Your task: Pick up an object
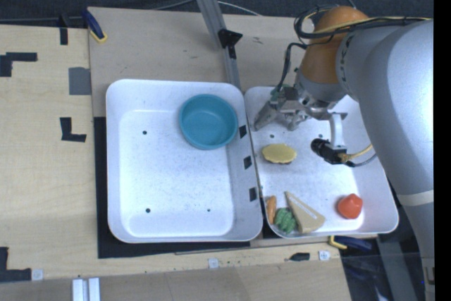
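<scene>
Just below the open, empty claw (pixel 278 115) lies a yellow cookie (pixel 279 154).

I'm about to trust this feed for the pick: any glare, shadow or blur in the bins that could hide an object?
Camera view: lighting is even and soft, with no strong glare on the right bin; the yellow disc, tomato and blue bowl read clearly. The image is slightly soft and grainy overall. The arm's large grey body is close to the lens and blurred, and the gripper looks dark and hard to read.
</scene>
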Robot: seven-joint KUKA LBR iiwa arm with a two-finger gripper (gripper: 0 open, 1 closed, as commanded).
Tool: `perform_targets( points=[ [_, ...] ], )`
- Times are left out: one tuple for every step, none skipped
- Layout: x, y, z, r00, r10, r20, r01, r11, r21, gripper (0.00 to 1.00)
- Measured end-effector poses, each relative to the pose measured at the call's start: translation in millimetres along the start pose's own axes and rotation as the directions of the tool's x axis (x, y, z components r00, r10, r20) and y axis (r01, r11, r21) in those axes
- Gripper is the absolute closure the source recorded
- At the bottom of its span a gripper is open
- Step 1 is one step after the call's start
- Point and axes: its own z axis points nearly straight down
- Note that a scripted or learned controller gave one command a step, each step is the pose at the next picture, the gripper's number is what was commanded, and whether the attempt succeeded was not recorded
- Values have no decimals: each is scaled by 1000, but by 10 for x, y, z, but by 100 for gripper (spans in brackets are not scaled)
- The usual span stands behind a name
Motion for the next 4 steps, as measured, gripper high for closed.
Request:
perform_targets(
  points=[
    [-1, 4, -113, 1000, 0, 0, 0, 1000, -2, 100],
    [-29, 71, -558, 1000, 1, 0, -1, 1000, -4, 100],
    [-3, 174, -1055, 1000, 0, 0, 0, 1000, -5, 100],
    [-21, 218, -1486, 1000, 1, 0, -1, 1000, -5, 100]
  ],
)
